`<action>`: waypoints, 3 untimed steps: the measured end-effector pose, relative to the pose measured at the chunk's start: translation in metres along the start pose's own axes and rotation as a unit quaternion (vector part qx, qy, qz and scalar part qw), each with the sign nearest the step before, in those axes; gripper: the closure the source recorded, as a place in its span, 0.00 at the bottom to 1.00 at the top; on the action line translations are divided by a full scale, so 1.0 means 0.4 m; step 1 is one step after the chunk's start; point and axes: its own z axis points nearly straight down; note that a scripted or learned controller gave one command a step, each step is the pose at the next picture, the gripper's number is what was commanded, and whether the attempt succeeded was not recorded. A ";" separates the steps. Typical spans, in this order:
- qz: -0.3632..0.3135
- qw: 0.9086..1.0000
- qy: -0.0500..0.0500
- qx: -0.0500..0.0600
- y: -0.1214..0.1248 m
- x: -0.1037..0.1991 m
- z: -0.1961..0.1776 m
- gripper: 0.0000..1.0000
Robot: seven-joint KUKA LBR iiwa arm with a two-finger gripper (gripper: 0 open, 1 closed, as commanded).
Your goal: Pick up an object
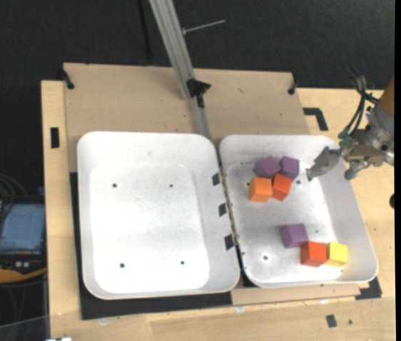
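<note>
The right white bin (342,204) holds several small blocks. Near its far middle sits a cluster: two purple blocks (265,166) (290,166) with two orange blocks (260,190) (282,185) just in front of them. Near the front right lie another purple block (294,234), a red-orange block (314,253) and a yellow block (338,253). My gripper (335,167) hangs over the bin's far right edge, to the right of the cluster. It is open, with nothing between its fingers (320,164).
The left white bin (86,190) lies beside the right one. A grey metal post (175,41) slants up from the far edge between the bins. A device with cables (12,236) sits off the bench at the left.
</note>
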 end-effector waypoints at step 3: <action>0.002 1.000 0.000 0.002 0.013 0.013 0.266 0.00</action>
